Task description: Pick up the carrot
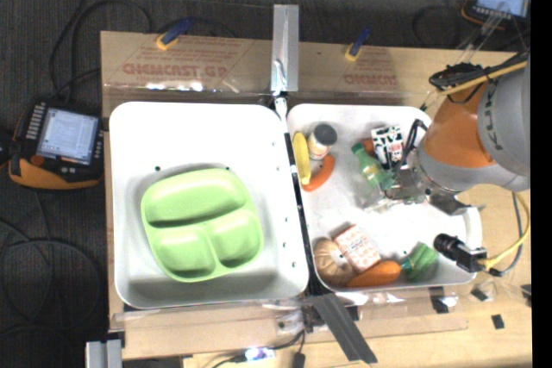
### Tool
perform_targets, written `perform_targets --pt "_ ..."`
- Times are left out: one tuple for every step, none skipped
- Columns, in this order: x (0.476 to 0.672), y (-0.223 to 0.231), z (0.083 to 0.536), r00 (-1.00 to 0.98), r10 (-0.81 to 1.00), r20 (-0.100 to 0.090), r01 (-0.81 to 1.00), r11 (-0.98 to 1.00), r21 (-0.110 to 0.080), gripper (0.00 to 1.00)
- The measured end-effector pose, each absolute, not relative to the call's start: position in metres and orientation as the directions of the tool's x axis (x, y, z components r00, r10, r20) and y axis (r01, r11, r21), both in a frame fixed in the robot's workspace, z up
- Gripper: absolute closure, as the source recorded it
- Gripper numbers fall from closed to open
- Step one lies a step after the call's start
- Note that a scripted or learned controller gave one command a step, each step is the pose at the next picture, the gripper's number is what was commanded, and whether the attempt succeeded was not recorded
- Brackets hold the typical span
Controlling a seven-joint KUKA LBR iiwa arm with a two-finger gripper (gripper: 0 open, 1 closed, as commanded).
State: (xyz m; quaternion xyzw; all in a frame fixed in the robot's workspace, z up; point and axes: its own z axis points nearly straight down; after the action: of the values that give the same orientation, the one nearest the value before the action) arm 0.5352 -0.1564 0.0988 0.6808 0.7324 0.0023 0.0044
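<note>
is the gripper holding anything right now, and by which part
It cannot be told. The gripper is low in the right bin beside a green bottle, but its tips are too small to read. The carrot lies untouched at the bin's near edge.

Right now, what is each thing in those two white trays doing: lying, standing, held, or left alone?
carrot: lying flat by the near wall of the right bin, untouched.
green tray: flat in the left bin, compartments up.
banana: lying along the right bin's left wall.
gripper: low in the right bin, far from the carrot.
</note>
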Motion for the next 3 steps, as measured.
perform_targets --pt "0.498 -0.122 0.092 0.315 0.949 -0.001 0.949 -0.315 0.021 1.0" --pt "0.489 -0.103 0.092 0.035 0.999 -0.011 0.999 -0.035 0.023 1.0" --pt "0.499 -0.083 0.183 0.033 0.999 -0.003 0.999 -0.033 -0.004 1.0"
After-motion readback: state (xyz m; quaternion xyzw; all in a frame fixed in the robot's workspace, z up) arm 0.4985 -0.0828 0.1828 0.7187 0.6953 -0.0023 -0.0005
